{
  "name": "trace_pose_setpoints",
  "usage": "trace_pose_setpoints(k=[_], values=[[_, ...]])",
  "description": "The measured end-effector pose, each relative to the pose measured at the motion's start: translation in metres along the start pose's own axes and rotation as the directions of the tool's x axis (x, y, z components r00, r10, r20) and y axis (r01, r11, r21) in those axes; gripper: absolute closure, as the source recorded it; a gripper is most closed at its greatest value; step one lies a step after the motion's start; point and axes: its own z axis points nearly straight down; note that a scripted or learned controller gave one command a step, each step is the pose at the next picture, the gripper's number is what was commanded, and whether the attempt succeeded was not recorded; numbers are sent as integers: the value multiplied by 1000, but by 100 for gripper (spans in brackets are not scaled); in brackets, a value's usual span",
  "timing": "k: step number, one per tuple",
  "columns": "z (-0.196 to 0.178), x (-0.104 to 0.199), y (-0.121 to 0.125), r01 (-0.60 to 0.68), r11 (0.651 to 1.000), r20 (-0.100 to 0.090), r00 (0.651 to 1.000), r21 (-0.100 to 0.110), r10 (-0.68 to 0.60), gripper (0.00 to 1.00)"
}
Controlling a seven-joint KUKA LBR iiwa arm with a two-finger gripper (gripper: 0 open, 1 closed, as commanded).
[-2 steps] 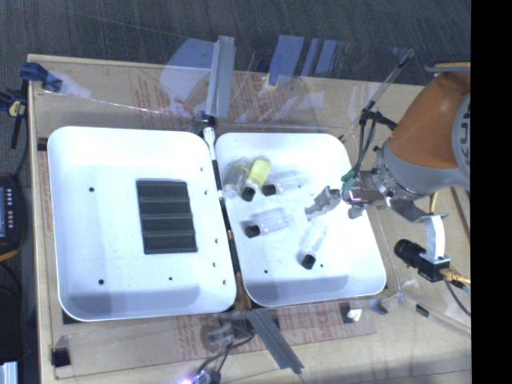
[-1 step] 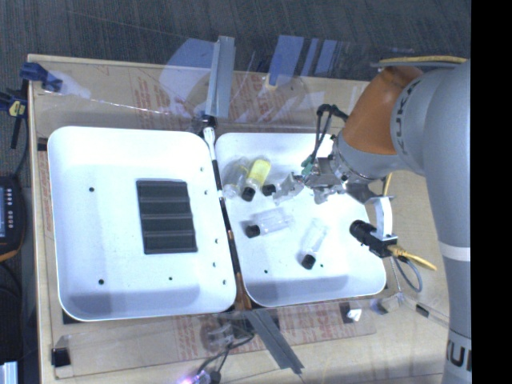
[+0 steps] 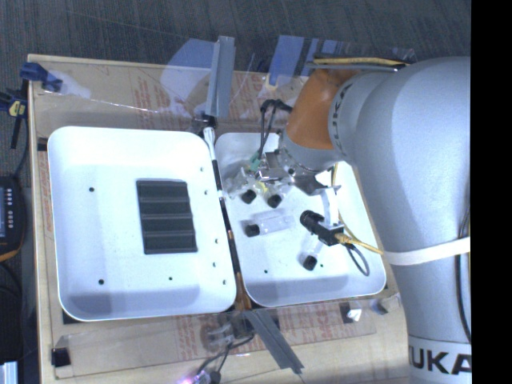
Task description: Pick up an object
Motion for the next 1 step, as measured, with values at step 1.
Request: trace_pose_setpoints(k=[1], values=[[-10,1,0,3,1000,-1,1000,2,-3,100]])
